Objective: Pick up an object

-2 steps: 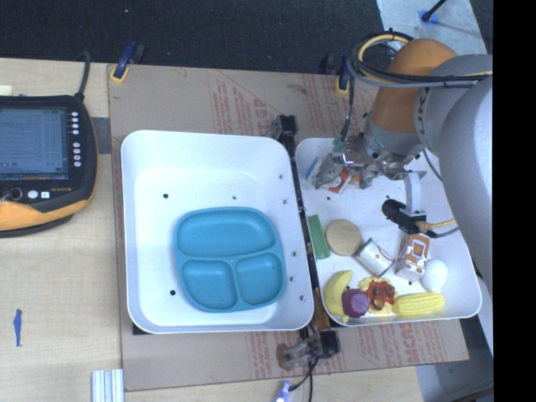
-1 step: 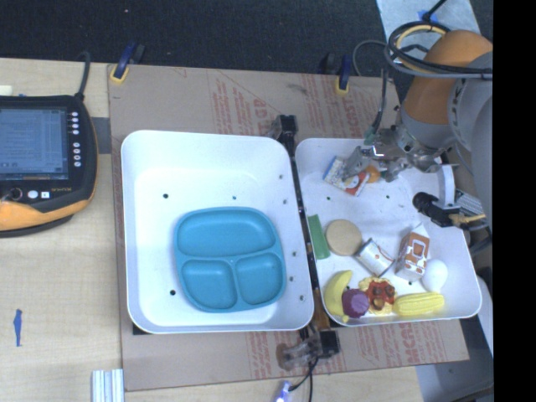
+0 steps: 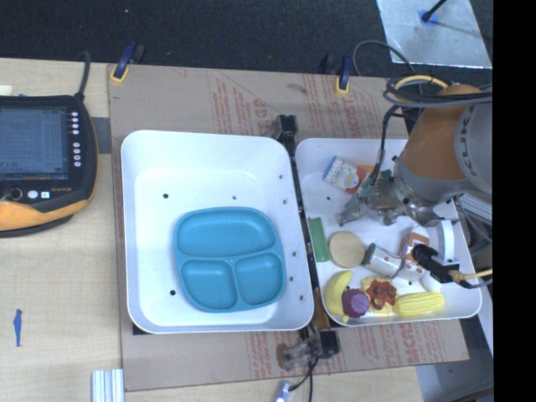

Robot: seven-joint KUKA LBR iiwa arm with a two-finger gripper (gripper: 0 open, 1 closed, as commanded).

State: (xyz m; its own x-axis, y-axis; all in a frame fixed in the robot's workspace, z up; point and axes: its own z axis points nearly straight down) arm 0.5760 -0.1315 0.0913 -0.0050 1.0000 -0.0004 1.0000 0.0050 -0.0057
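Yellow corn (image 3: 419, 305) lies below gripper (image 3: 366, 208), whose grip I cannot tell

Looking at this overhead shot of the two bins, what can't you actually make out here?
- Claw: too small and cluttered in the camera view to tell whether it grips anything.
- Right bin: its far right part is covered by the arm.
- Small packet: label too small to read.
- Items by the corn: overlapping, hard to separate.
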